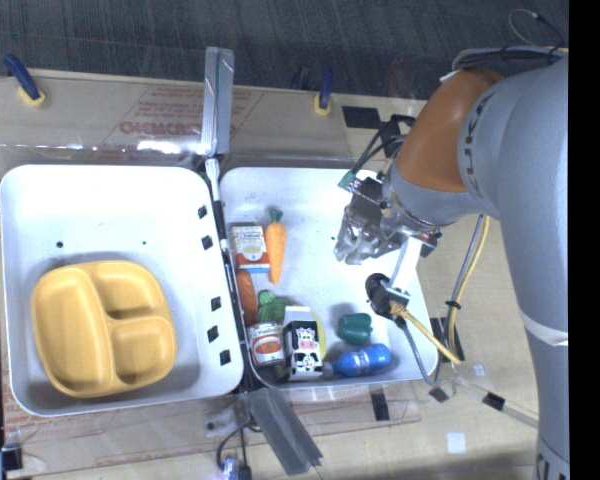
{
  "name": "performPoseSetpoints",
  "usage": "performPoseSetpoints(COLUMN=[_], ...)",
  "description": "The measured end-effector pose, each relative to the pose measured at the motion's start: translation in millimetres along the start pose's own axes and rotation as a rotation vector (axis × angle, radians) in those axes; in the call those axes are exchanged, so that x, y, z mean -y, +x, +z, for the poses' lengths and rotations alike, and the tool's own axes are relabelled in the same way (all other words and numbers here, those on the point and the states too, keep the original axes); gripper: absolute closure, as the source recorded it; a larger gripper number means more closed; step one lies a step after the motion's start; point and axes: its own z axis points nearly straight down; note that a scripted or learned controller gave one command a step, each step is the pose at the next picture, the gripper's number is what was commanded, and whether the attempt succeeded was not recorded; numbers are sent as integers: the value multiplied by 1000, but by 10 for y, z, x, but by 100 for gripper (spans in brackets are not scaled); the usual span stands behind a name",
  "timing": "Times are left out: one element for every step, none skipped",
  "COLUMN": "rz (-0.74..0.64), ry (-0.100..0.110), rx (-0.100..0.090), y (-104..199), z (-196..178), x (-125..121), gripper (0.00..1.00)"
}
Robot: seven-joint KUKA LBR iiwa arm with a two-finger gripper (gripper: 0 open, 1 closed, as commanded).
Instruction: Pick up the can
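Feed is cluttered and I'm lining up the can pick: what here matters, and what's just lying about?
For the job:
can, near edge of the right bin
gripper, above that bin

Lying about:
carrot
milk carton
blue bottle
green pepper
yellow tray, left bin

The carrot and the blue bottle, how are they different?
The carrot is orange with a green top; the blue bottle is blue all over. The carrot points up and down in the camera view, near the middle of the right bin, while the blue bottle lies sideways by the bin's near edge. The carrot tapers to a tip; the blue bottle looks rounded. Both lie flat in the same bin.
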Motion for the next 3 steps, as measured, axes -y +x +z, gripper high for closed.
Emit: performPoseSetpoints(rz=[1,43,-256], ry=[0,0,3], rx=[0,0,-1], y=[-4,-278,-119], z=[-1,1232,1235], x=[-2,-156,-13], gripper=[0,0,0])
